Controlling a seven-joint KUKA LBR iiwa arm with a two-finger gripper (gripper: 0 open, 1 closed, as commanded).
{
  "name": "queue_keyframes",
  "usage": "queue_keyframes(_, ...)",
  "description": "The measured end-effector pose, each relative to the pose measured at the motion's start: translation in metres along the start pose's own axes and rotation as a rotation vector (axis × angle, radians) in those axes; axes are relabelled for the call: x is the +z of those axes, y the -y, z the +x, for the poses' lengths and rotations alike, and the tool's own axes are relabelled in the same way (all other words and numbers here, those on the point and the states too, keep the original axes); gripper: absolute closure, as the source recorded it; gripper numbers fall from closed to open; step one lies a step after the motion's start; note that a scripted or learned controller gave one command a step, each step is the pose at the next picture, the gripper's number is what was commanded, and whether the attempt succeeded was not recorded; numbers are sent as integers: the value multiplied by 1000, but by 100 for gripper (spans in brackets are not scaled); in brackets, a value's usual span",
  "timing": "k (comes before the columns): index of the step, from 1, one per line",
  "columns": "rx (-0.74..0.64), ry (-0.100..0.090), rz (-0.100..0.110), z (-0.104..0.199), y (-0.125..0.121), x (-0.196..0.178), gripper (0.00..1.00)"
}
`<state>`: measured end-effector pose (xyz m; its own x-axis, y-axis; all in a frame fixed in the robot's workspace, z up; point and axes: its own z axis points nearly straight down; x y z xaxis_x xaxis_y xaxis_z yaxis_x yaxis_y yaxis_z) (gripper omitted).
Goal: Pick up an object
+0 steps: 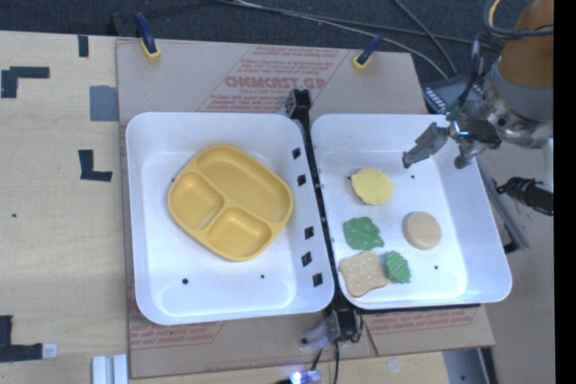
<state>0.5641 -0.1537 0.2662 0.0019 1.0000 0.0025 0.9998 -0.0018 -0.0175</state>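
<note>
You are at the approach: the gripper (443,145) hangs spread, holding nothing, above the right bin (468,220). Next, lower onto the yellow piece (372,186).

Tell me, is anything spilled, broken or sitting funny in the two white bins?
Nothing looks spilled or broken. The yellow plastic divided tray sits turned at an angle in the left white bin, not square with its walls. In the right white bin, the toast-shaped piece touches a small green leafy piece.
</note>
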Motion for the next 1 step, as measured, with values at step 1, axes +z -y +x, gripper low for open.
queue_keyframes(1,-4,2,-10,0,-2,-6,0)
